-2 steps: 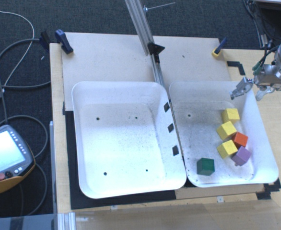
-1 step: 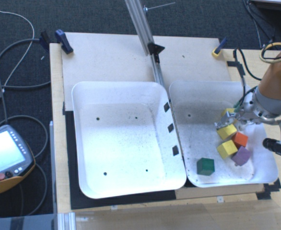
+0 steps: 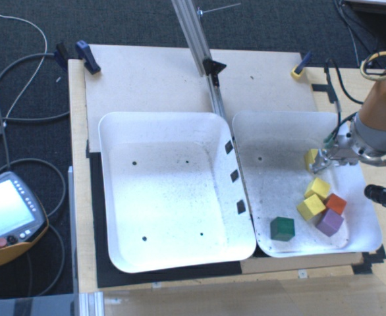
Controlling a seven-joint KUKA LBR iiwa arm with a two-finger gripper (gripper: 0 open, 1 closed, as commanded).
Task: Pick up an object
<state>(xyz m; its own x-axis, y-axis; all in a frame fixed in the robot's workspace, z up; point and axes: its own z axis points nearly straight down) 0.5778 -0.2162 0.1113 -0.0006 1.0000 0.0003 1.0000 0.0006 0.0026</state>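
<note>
Low in the right bin (image 3: 259, 137), at the frame's right edge: gripper (image 3: 319, 164) just beside a small yellow block (image 3: 311, 157), perhaps touching. Cannot tell whether spread or pressed together, nor whether anything sits pinched. Below it, a tight cluster: two yellow cubes (image 3: 315, 198), an orange cube (image 3: 336, 203), a purple cube (image 3: 329, 222); a green cube (image 3: 282, 229) apart, lower left. Left bin (image 3: 114, 137) well away across the table (image 3: 147, 78). Likely risks: block nudged aside instead of clamped, from off-centre approach; or a grip on one corner only, slipping on lift.
</note>
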